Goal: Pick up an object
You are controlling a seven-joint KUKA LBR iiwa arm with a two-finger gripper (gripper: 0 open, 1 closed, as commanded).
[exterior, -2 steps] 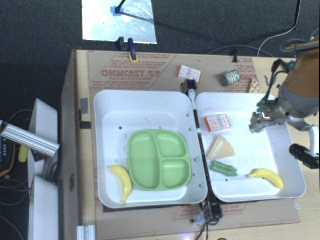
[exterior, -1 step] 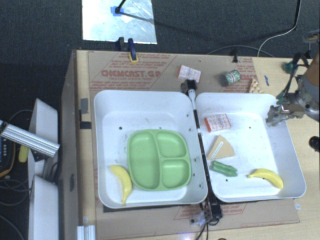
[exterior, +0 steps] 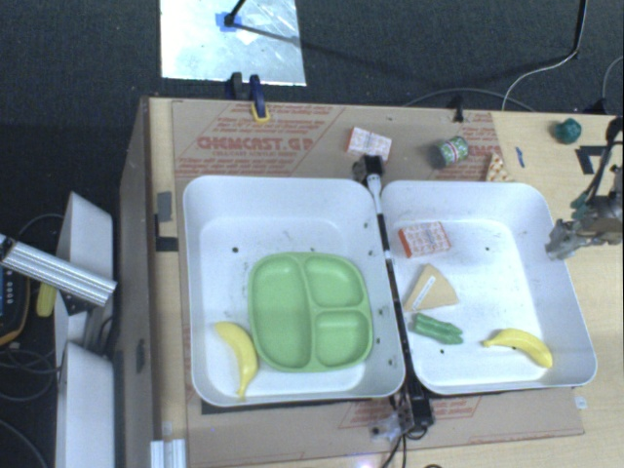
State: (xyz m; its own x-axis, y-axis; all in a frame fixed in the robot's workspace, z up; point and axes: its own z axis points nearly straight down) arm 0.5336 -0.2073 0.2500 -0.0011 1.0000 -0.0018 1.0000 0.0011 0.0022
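The right bin [exterior: 526, 203] holds a red-and-white packet [exterior: 424, 239], a pale cheese wedge [exterior: 432, 289], a green pod [exterior: 436, 329] and a yellow banana [exterior: 519, 345]. In the left bin [exterior: 210, 261] lie a green divided plate [exterior: 312, 310] and a second banana [exterior: 239, 354] at its front left. My gripper [exterior: 567, 237] is small and grey at the far right, just outside the right bin's right rim, apart from every object. Nothing shows in its grasp.
On the cardboard behind the bins lie a small printed card [exterior: 370, 143] and a greenish can [exterior: 450, 150]. A teal ball [exterior: 568, 130] rests at the far right. A blue-and-yellow clamp [exterior: 257, 96] grips the board's back edge, below a foil sheet [exterior: 232, 27].
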